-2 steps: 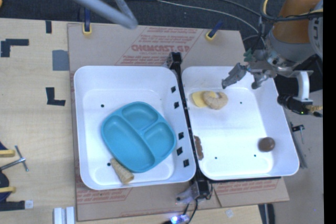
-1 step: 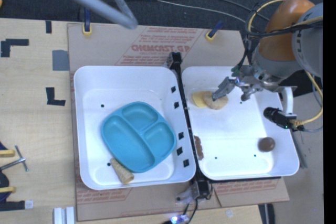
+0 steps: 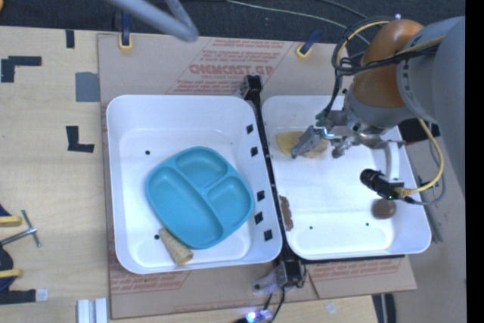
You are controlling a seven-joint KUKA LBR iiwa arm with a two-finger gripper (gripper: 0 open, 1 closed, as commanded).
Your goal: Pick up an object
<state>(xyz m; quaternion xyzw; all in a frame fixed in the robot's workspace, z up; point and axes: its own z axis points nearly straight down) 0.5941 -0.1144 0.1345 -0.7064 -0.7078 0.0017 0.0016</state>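
The grey arm [image 3: 423, 72] with its orange band reaches in over the right bin [image 3: 340, 234], the landmark here. Just to the left of that bin, touching along a black divider [image 3: 261, 163], sits the left bin [image 3: 125, 185], which holds a blue three-compartment tray [image 3: 198, 195]. A tan cork-like piece [image 3: 175, 246] lies against the tray's near edge, well left of the right bin. The gripper [image 3: 321, 140] hangs over the far left part of the right bin, its fingers spread apart and nothing seen between them. A flat yellowish object [image 3: 289, 141] lies just under and left of the fingers, on the bin floor. A small round brown object [image 3: 384, 209] rests in the near right part of the same bin
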